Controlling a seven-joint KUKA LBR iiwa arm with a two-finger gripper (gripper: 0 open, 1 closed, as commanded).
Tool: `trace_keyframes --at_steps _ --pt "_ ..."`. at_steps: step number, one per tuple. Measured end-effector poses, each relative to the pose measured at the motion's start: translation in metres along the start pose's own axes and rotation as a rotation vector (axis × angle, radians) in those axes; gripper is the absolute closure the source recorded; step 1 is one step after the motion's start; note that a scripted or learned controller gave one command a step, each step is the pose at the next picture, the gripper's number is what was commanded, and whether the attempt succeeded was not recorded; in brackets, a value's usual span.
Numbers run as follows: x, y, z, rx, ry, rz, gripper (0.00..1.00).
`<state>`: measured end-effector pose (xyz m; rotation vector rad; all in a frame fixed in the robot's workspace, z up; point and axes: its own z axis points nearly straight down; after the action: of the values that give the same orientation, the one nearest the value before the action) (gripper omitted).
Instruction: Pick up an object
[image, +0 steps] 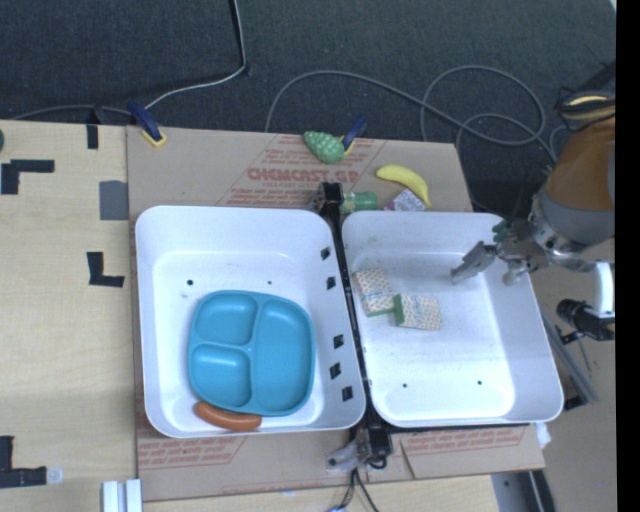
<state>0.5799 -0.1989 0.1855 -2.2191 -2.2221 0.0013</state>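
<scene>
— Orange sausage-shaped toy lay against the blue divided plastic plate in the left white bin.

— And the gripper?

— Fingers apart, holding nothing, poised over the right white bin, near the patterned sponge blocks, likely its target.

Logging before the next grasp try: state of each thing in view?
Gripper: over the right bin's upper right, nothing between its fingers.
Sponges: two, lying flat in the right bin, touching.
Blue plate: flat in the left bin.
Sausage: at the plate's lower edge.
Banana: on the cardboard, outside the bins.
</scene>
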Motion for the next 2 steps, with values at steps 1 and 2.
trace_keyframes --at_steps 1,2 --pt "0.084 0.0 0.069 0.002 0.002 -0.001 0.0" --pt "0.089 -0.005 0.091 -0.019 -0.008 0.002 0.0"
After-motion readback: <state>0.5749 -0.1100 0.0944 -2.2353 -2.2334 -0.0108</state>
